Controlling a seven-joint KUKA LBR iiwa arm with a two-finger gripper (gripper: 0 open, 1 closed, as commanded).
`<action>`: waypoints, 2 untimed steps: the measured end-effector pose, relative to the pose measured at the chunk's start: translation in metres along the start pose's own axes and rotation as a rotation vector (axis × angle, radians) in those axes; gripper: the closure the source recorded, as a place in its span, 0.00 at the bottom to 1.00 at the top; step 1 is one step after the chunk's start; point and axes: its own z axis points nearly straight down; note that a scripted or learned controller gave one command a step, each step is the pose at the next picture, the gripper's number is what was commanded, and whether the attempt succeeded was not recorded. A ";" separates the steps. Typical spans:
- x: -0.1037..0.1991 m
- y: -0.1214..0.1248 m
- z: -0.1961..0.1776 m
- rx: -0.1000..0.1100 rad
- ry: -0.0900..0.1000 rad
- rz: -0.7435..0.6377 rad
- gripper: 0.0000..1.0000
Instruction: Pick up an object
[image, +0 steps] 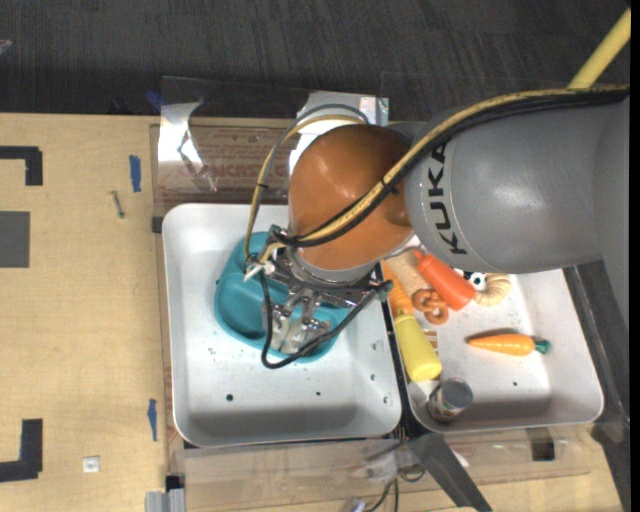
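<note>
We see the gripper (296, 325) down over a teal bowl (240, 295) that sits left of centre in the left bin (200, 400), at about nine o'clock from the wrist. The bowl looks light, stiff and rather slick, so we judge its thin rim the best place to pinch; how the gripper stands we cannot tell.

Arm (520, 180) comes in from the bench's right edge, grey link across the upper right, orange band (345, 205) above the wrist. Wrist pitched straight down over the left half of the bench. Gripper (293, 325) sits low (black cable looped around it).
</note>
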 end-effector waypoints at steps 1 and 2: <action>-0.034 0.000 -0.097 0.008 -0.009 0.022 1.00; -0.001 -0.076 -0.105 0.005 -0.003 -0.200 1.00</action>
